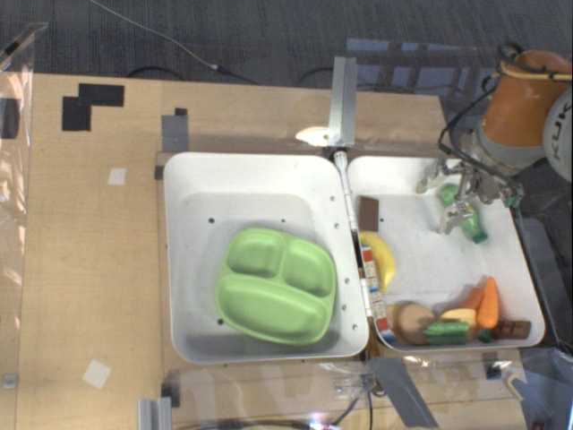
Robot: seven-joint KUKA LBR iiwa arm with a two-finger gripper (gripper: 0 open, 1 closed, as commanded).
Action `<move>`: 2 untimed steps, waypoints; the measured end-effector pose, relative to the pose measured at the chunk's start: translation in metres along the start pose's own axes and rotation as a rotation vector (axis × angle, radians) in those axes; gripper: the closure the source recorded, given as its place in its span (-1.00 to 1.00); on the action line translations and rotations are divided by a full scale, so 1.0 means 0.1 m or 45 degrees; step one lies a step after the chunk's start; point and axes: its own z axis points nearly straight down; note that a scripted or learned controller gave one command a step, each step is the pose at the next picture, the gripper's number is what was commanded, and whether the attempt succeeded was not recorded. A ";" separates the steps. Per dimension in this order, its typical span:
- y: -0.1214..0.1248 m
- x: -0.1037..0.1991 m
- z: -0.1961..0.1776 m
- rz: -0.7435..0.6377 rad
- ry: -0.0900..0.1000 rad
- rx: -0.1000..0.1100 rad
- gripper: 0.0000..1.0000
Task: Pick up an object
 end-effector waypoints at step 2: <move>0.11 -0.06 -1.86 0.030 -0.024 0.010 1.00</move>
